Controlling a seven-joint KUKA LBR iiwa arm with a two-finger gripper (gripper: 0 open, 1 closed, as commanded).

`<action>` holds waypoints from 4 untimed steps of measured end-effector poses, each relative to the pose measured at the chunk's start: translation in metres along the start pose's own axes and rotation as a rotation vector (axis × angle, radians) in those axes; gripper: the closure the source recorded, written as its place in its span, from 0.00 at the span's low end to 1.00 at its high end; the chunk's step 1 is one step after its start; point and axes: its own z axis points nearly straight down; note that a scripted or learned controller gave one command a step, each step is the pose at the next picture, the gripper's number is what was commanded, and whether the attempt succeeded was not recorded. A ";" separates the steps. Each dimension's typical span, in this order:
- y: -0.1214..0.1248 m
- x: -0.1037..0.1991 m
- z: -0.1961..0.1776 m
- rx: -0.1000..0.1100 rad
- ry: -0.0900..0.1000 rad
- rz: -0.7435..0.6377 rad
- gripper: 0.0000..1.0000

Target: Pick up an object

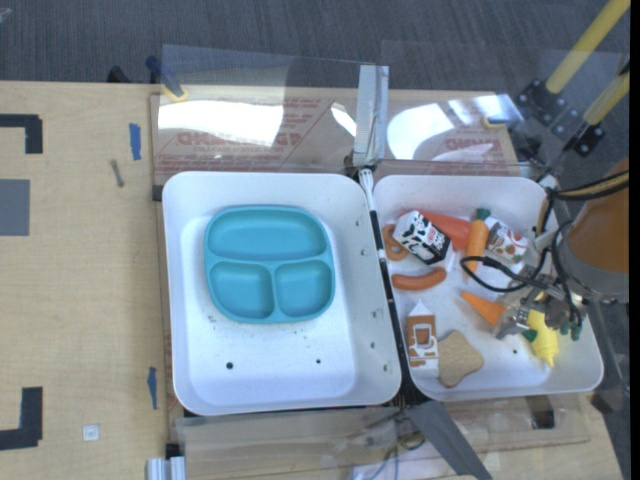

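Right bin (575,373) holds mixed toy food: black-and-white cow carton (421,236) tilted near the top, sausage (419,280) flat below it, carrot (479,235) upright-ish, bread slice (459,359) at the front, yellow piece (545,343) by the right wall.

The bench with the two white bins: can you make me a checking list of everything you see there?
Surface: wooden bench bearing a left bin and a right bin, side by side.
Job's things: right bin holds a black-and-white cow toy, sausage, bread slice, carrots, a yellow toy.
Clutter: blue divided tray in the left bin.
Grippers: gripper low over the right bin's right side; grip unclear.
Cables: black cables looping by the wrist.
Surroundings: grey floor, clear panels behind the bins.
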 end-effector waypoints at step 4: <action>0.297 0.062 -0.068 0.006 0.028 0.225 1.00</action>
